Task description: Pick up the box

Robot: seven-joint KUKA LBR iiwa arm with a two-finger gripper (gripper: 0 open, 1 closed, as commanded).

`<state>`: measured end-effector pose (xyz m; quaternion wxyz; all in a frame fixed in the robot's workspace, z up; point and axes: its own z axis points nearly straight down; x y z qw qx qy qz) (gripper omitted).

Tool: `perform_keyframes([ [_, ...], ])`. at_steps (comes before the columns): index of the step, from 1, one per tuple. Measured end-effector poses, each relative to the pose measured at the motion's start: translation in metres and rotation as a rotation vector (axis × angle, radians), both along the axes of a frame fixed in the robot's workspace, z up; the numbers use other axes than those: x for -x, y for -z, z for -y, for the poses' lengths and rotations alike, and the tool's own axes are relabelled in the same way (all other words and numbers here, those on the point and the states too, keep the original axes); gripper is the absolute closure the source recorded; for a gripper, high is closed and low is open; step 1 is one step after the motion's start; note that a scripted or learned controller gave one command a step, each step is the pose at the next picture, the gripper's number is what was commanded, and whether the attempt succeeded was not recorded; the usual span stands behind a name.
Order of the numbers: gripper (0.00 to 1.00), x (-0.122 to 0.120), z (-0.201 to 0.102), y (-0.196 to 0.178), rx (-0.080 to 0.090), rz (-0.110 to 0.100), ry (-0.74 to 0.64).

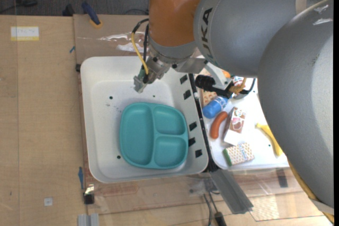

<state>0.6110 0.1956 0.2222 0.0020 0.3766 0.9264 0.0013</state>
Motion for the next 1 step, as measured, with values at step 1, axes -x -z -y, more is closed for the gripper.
perform_keyframes([
  [1,1.00,-0.0330,-0.0153,-0.0232,0.000,0.003,-0.119],
])
